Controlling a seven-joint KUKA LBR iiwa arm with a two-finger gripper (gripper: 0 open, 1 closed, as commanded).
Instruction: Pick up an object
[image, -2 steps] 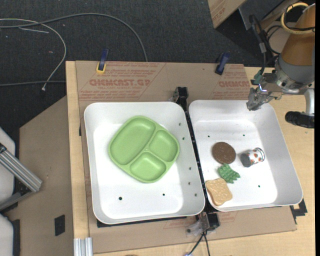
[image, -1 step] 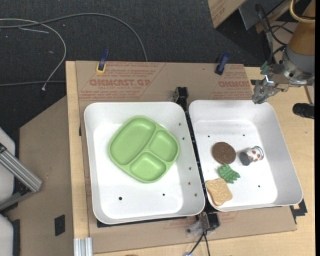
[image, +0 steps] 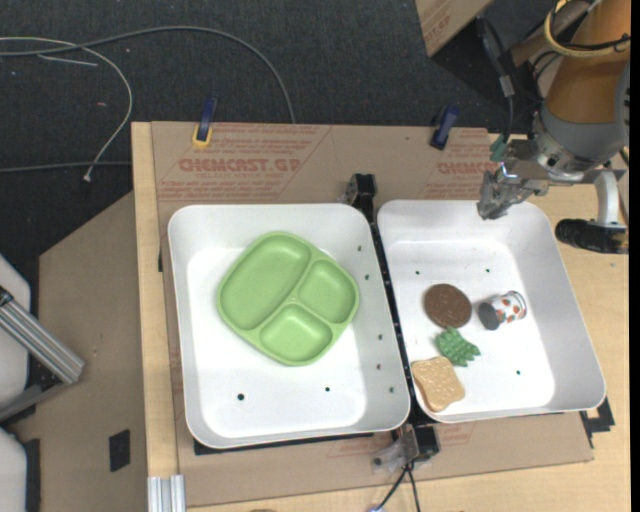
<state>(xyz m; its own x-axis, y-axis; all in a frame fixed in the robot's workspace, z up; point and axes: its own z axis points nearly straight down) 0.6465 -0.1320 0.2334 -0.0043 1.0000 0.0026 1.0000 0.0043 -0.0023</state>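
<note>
In the right bin (image: 520, 240) lie a brown round cookie (image: 447, 305), a small grey and red-white toy (image: 501, 310), a green leafy piece (image: 457, 347) and a tan toast slice (image: 438, 383). My gripper (image: 494, 205) hangs over the bin's far edge, well above and behind these items, with nothing visible between its fingers. The orange-banded arm (image: 585, 70) rises toward the upper right.
The left bin (image: 200, 240) holds a green divided plate (image: 288, 297). A black clamp (image: 361, 189) sits between the bins at the back. Blue clips (image: 206, 118) hold the cardboard base. Cables run across the dark floor behind.
</note>
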